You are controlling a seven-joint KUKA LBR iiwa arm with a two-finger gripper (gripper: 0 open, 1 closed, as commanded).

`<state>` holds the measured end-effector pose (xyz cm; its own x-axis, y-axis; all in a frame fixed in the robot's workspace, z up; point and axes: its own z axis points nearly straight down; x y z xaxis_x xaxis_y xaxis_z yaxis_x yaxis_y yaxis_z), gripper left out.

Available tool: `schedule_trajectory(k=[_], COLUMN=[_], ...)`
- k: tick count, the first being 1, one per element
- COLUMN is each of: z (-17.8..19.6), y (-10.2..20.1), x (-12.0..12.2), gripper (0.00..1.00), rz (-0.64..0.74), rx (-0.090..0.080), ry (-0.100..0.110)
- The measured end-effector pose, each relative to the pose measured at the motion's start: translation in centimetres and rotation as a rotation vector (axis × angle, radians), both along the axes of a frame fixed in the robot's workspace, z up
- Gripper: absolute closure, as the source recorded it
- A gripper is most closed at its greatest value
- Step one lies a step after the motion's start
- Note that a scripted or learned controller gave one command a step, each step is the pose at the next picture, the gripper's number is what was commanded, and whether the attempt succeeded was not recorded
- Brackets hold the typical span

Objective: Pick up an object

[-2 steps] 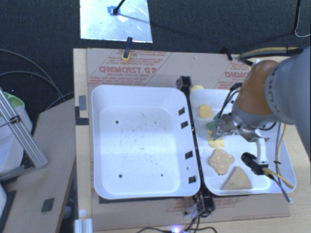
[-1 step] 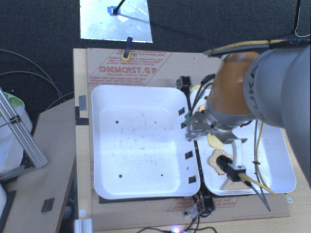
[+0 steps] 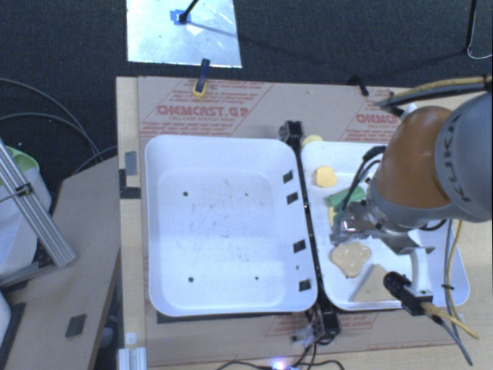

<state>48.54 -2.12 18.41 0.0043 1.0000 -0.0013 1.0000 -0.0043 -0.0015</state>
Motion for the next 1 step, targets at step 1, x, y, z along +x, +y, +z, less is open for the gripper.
schedule_trajectory(k=[1], z=[1.92], y=[7.85], x=[3.01], gripper=[1.0], rz=[0.016], rx=[0.005], ry=[-0.006])
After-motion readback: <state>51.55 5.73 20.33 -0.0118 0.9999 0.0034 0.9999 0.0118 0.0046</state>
